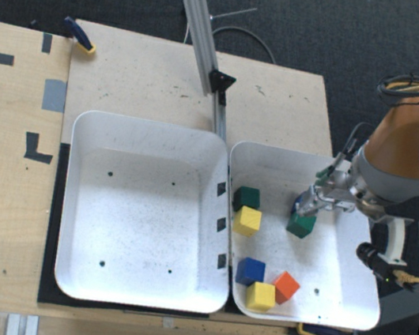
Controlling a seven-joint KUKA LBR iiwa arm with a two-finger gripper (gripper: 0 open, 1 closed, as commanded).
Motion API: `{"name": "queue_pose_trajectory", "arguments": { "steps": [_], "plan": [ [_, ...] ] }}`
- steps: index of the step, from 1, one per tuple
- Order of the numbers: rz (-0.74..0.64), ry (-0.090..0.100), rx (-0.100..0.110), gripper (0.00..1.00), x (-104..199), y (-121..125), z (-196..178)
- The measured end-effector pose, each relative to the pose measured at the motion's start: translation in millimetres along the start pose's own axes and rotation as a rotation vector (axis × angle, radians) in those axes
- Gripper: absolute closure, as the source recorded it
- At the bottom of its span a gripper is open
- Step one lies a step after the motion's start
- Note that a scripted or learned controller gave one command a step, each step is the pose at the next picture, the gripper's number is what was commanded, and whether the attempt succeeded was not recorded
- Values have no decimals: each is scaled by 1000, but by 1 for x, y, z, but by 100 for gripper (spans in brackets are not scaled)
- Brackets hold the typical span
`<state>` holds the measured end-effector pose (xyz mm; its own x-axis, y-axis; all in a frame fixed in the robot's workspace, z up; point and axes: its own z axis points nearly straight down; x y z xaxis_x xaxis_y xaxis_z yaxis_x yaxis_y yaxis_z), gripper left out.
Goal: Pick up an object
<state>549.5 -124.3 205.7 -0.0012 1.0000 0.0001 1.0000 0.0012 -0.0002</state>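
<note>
Hovering over the right bin (345,307) beyond the yellow cube (261,295) and orange cube (287,285), end effector (307,212) clenching a green block (301,224) seemingly lifted off the floor — lifting step apparently underway, next needing a steady rise without slipping.

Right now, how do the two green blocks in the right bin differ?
The green block at the gripper sits tilted right under the gripper, apart from the other blocks. The green block by the divider lies flat, touching a yellow block. Both are green and similar in size.
</note>
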Motion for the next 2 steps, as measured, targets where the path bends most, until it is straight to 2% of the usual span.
{"name": "queue_pose_trajectory", "arguments": {
  "steps": [1, 2],
  "plan": [
    [-6, 2, 0, 100, 58, 19, -1],
    [-6, 2, 0, 100, 107, 26, -16]
  ]
}}
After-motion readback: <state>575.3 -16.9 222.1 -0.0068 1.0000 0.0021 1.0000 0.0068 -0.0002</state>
